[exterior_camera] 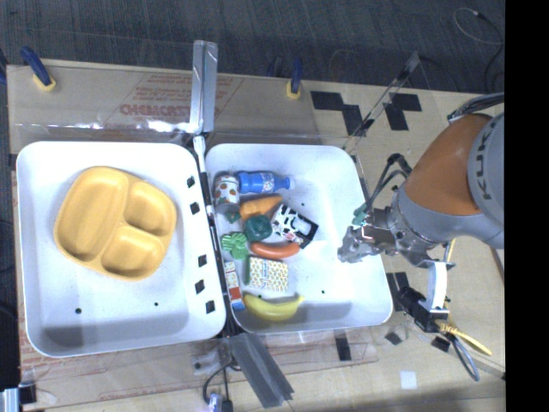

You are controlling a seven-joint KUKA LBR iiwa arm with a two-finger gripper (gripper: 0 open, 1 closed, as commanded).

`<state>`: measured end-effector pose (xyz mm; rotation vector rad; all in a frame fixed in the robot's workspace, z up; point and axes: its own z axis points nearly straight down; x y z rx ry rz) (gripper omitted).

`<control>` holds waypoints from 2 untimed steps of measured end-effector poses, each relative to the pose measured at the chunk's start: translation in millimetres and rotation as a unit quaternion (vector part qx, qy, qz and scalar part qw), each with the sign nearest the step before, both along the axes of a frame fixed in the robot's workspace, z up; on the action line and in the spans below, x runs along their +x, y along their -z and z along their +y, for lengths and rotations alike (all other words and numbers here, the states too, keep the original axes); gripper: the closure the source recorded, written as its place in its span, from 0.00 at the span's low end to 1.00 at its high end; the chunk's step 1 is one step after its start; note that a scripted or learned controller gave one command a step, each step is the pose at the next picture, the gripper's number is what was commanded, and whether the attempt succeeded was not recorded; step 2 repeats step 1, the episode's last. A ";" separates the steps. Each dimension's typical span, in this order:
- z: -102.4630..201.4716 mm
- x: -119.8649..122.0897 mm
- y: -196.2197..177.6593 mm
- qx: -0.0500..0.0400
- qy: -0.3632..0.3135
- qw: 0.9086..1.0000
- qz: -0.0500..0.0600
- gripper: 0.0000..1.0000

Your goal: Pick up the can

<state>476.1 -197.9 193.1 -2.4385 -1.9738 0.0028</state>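
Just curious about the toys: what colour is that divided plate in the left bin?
Yellow, seen in the camera view: the divided plate.

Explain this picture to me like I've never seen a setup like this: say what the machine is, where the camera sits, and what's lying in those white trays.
One camera looks down at a slant on a bench with two white bins. The grey and orange robot arm reaches in from the right; its end effector hovers at the right bin's right edge, with nothing seen held. That bin holds toy groceries: a small can, a blue bottle, a carrot, a sausage and a banana. The left bin holds a yellow divided tray.
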 end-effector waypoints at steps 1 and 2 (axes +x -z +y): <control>2.6 1.8 -55.9 -0.001 0.120 0.993 -0.001 1.00; 2.6 1.8 -55.9 -0.001 0.120 0.993 -0.001 1.00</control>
